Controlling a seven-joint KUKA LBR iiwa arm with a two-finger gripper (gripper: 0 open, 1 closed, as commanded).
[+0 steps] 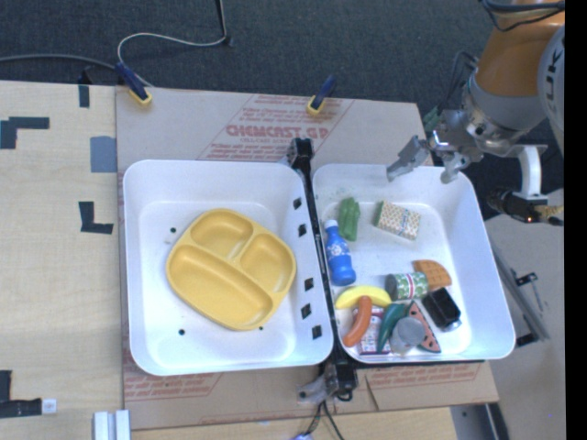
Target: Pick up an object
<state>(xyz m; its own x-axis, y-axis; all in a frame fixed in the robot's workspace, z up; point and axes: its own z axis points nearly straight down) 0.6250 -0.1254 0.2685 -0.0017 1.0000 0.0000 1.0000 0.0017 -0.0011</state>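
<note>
Above the right bin's [477, 211] far rim, tool [424, 161] hovered, fingers apart, empty. Objects, e.g. box [398, 219], lay inside that bin. Nothing grasped yet; descent and grasp remained.

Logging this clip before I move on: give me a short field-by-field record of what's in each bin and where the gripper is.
left bin: yellow divided plate, lying flat
right bin: green pickle, patterned box, blue bottle, banana, black item, plus a cluster of small toys at the near edge
gripper: fingers open, above the right bin's far rim, nothing between them
arm: enters from the right
task status: no object picked up yet
</note>
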